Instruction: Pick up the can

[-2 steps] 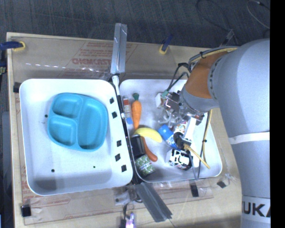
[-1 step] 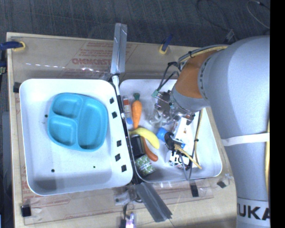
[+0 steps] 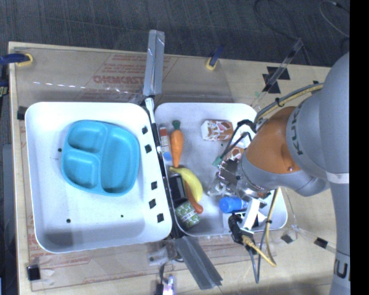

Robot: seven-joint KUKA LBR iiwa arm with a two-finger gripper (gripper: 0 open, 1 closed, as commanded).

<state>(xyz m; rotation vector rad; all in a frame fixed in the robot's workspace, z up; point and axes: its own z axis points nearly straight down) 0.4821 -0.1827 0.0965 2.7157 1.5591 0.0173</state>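
Note:
The can [image 3: 187, 214] has a green label and lies in the near left corner of the right bin [image 3: 277, 217], just below the banana [image 3: 192, 183]. My gripper [image 3: 225, 178] hangs low over the middle of that bin, under the orange wrist band. It is to the right of the banana and just above a blue object [image 3: 232, 204]. The can sits apart from the gripper, about a hand's width to its lower left. The wrist hides much of the gripper.
A carrot [image 3: 176, 145] and a small red-and-white bottle [image 3: 164, 137] lie along the right bin's left wall. A brown-and-white packet [image 3: 217, 129] rests near its far side. The left bin [image 3: 43, 220] holds a blue divided plate [image 3: 101, 157]. Cables trail at the near right.

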